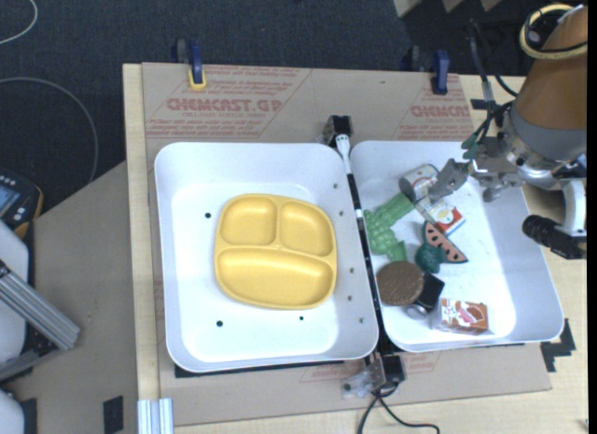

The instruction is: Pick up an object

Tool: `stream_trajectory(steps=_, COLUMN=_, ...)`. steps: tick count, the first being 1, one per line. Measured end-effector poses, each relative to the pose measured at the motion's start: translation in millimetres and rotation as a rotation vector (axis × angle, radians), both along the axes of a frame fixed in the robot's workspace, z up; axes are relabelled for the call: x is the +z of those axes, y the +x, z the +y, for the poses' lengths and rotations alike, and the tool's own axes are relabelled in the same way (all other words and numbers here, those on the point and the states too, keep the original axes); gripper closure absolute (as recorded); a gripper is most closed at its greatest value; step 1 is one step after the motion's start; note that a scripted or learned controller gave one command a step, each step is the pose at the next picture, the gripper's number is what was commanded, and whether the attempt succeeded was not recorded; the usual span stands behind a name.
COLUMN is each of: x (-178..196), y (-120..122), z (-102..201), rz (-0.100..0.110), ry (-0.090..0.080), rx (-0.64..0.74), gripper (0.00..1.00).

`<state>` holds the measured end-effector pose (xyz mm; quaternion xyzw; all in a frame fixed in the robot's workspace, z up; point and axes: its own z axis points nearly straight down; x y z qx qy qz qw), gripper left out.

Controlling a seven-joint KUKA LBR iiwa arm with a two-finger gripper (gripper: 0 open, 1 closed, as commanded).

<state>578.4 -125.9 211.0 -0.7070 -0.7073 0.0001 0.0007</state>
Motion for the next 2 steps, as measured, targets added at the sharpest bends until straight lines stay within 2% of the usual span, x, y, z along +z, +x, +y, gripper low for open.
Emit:
stream_trajectory(steps=1, x=-119, y=-41, z=33, rz=0.008, ry=-0.002, rx=-0.005, gripper=0.00)
stream_trajectory(steps=2, x=-103, y=-37, z=34, rz=-0.005, ry=-0.002, rx=-0.002, gripper=1.00)
